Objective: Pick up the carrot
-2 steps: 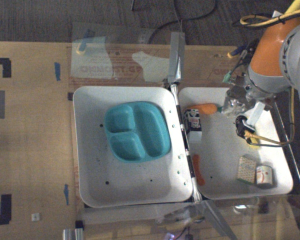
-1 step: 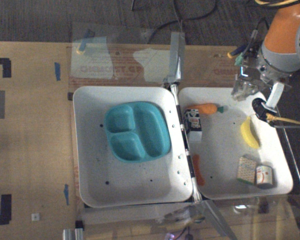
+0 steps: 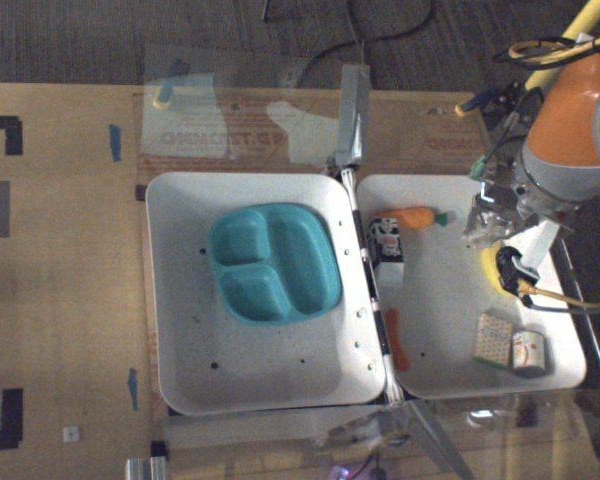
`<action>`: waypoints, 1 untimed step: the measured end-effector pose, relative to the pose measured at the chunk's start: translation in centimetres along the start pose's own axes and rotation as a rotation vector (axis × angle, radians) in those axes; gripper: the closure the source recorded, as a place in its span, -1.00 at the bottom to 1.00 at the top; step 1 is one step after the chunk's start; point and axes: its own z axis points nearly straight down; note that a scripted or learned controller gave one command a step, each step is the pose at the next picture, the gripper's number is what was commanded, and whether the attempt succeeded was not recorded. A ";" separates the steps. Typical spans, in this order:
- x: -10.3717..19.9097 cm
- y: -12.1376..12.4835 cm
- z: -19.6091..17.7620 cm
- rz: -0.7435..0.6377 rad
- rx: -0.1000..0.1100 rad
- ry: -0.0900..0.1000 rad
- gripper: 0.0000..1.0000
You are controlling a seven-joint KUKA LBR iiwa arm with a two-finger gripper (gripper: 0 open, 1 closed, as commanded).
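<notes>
**Ana:** Looking down on the bench [image 3: 60, 268], I see two white bins side by side. The carrot [image 3: 416, 217] lies in the right bin [image 3: 440, 368], near its upper left corner. It lies almost level, with the orange body to the left and the small green end to the right.

**Ben:** Is something touching it?

**Ana:** A small black and white carton [image 3: 385, 240] stands just beside it, below and to the left, against the left wall of this bin. I cannot tell if they touch. Nothing else is close to the carrot.

**Ben:** And the gripper?

**Ana:** The gripper [image 3: 488, 220] hangs over the upper right part of the same bin, to the right of the carrot and apart from it. The grey arm with the orange band [image 3: 572, 118] comes in from the right. The fingers are too blurred and dark; I cannot tell how far the jaws are open, and I see nothing between them.

**Ben:** What more is in that bin?

**Ana:** A yellow object [image 3: 508, 268] near the right wall, a patterned box [image 3: 494, 339] and a small cup [image 3: 528, 351] in the lower right corner, and a thin red stick [image 3: 396, 338] along the left wall. In the left bin [image 3: 180, 368] rests a teal tray [image 3: 276, 263] with three compartments.
</notes>
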 end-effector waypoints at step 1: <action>-1.3 -3.8 -0.3 0.051 0.000 0.001 1.00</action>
